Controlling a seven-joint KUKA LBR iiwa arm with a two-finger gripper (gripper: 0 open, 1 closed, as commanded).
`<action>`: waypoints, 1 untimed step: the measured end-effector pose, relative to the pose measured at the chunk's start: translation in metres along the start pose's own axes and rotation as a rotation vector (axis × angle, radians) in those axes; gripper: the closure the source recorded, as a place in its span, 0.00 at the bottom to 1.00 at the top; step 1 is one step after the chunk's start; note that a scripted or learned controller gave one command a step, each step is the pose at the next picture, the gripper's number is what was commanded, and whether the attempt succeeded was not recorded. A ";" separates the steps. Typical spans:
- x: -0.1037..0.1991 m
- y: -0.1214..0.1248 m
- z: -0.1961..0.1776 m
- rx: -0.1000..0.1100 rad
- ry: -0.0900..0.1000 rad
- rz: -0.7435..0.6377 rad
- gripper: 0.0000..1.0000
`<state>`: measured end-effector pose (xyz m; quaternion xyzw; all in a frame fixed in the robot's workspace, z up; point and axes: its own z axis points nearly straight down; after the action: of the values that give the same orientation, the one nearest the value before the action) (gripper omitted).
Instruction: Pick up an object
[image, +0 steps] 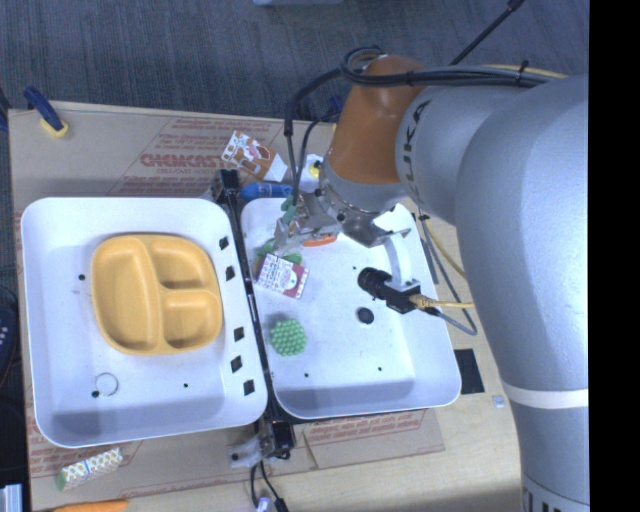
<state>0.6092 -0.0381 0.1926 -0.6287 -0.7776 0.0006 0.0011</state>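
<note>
My gripper (296, 226) reaches down into the back left part of the right bin (400, 385), under the orange wrist band. Its fingers are mixed up with the objects below them. Just beneath it lies a small packet with a red and green label (281, 274). A green knobbly ball (289, 337) rests nearer the front of the same bin. An orange object (320, 239) peeks out beside the gripper. A blue object (266, 189) sits at the bin's back rim.
The left bin (60, 410) holds a yellow divided tray (157, 292). A black fitting (385, 287) with a cable sticks into the right bin. A small printed packet (246, 152) lies on the cardboard behind the bins. The big grey arm covers the right side.
</note>
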 end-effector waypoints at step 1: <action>0.000 -0.001 0.001 0.002 0.000 0.001 0.00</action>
<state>0.6088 -0.0385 0.1919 -0.6291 -0.7774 0.0012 0.0016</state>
